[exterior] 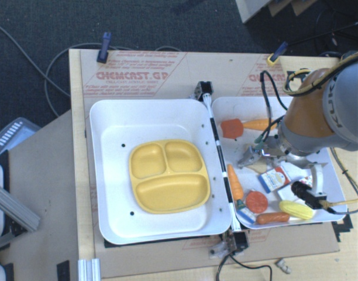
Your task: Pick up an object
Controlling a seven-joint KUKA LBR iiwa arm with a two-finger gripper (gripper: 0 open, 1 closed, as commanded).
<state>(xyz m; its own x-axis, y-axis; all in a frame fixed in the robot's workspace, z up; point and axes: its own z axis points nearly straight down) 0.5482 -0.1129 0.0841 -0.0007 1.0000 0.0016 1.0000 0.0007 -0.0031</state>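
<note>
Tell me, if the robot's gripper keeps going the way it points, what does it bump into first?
The gripper points left across the right bin. It would probably meet the carrot by the divider, though its height above the bin is unclear.

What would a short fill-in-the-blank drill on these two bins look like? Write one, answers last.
1. The yellow divided tray lies in the ___ bin.
2. That tray has ___ compartments.
3. The gripper is over the ___ bin.
4. The carrot beside the bins' divider is ___ in colour.

Answers: left; three; right; orange
</note>
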